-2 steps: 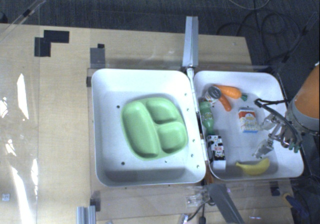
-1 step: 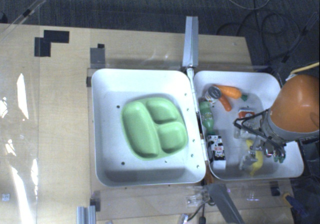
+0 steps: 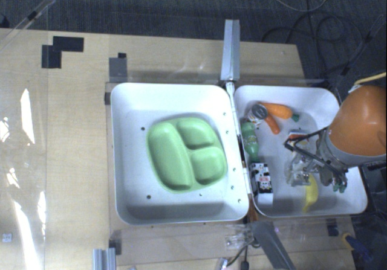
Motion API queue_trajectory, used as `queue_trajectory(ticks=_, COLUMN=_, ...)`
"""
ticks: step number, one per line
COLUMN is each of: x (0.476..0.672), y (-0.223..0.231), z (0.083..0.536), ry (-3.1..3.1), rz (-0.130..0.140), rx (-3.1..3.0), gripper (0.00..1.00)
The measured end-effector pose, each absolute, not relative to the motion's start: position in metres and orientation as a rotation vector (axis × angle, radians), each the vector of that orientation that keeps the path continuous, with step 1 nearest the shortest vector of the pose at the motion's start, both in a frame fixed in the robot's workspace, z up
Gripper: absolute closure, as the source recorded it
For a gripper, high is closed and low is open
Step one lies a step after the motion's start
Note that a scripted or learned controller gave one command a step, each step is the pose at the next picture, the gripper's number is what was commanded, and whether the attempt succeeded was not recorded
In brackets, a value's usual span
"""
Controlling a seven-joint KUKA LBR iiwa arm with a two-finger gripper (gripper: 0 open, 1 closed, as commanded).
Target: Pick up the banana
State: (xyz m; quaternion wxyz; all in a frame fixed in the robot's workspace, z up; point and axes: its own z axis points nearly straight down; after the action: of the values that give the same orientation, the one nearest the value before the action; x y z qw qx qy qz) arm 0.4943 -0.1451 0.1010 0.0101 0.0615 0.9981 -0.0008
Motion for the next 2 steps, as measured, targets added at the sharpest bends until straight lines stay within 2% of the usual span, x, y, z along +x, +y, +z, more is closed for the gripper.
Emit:
queue_trajectory(ticks=1, x=0.4929, y=-0.182, z=0.0903, ry=3.111, rz=0.004, rx=0.311, gripper=1.0)
queue_trajectory(ticks=2, x=0.4937, y=-0.1835, z=0.0901, ry=3.106, rz=0.0, rx=0.313, gripper=0.0)
